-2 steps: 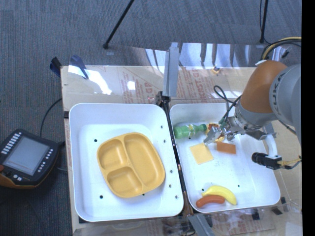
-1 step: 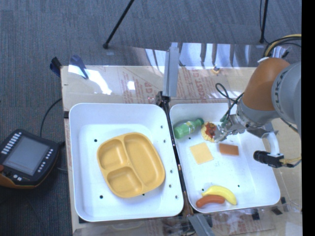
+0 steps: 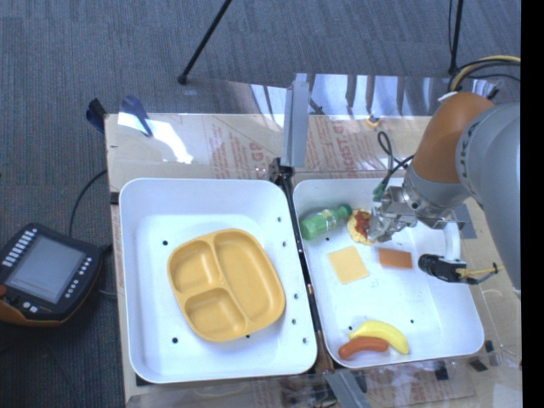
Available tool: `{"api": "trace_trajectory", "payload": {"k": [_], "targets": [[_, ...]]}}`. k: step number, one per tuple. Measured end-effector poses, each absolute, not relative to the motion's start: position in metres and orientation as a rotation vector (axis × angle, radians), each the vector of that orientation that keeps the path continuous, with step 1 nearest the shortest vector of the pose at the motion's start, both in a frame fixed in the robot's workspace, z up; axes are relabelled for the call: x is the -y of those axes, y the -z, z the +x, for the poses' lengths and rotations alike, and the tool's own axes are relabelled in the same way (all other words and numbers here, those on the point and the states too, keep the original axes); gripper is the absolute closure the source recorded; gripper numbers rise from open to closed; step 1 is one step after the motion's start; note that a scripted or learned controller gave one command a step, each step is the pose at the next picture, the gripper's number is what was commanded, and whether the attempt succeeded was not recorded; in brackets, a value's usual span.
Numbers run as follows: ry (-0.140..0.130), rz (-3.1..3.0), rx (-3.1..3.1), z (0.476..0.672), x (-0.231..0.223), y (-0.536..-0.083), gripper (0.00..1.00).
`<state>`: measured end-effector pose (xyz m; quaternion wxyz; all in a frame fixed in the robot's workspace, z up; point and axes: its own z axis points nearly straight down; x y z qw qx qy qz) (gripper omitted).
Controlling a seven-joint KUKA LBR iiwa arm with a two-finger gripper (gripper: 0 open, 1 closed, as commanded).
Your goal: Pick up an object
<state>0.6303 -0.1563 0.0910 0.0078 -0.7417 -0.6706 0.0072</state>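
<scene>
Red-yellow item point(image 3: 362, 225) half-hidden under gripper point(image 3: 380, 222)

Grey carpet floor point(image 3: 102, 32); tripod leg point(image 3: 208, 32); teach pendant point(image 3: 42, 270)

Partly hidden beneath gripper point(image 3: 380, 221): red-and-yellow item point(image 3: 363, 225), identity undetermined. Fingertips too small to resolve. Arm point(image 3: 476, 155) cropped at right edge. Handheld pendant point(image 3: 38, 272) cropped at left edge.
</scene>
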Motion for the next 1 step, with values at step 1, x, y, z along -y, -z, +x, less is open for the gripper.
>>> {"api": "trace_trajectory", "payload": {"k": [1], "targets": [[-0.022, -2.316, 2.098, 0.6299, 0.1554, -0.0887, 0.0]]}}
